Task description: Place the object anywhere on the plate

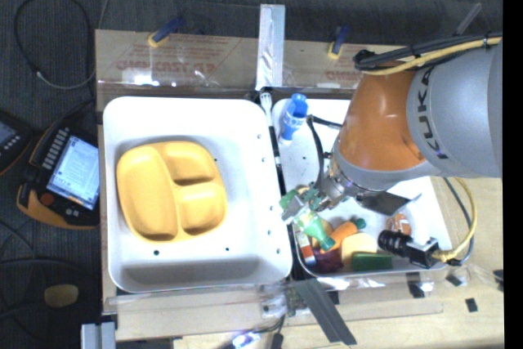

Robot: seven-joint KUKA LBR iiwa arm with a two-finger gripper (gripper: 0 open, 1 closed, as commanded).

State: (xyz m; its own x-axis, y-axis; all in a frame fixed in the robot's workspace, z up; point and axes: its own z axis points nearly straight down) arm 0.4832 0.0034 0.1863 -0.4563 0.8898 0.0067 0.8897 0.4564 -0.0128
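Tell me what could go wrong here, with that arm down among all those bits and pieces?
The gripper works in a crowded heap of small items in the right bin, so it might catch the wrong thing or several. The yellow plate lies in the left bin, across the dividing wall; a loosely caught item could drop on the way.

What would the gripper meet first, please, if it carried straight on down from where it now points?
Probably the heap of small toys in the right white bin, directly under the gripper; depth is unclear from above.

Arm (409,118) over right bin (437,212); yellow plate (170,188) left.
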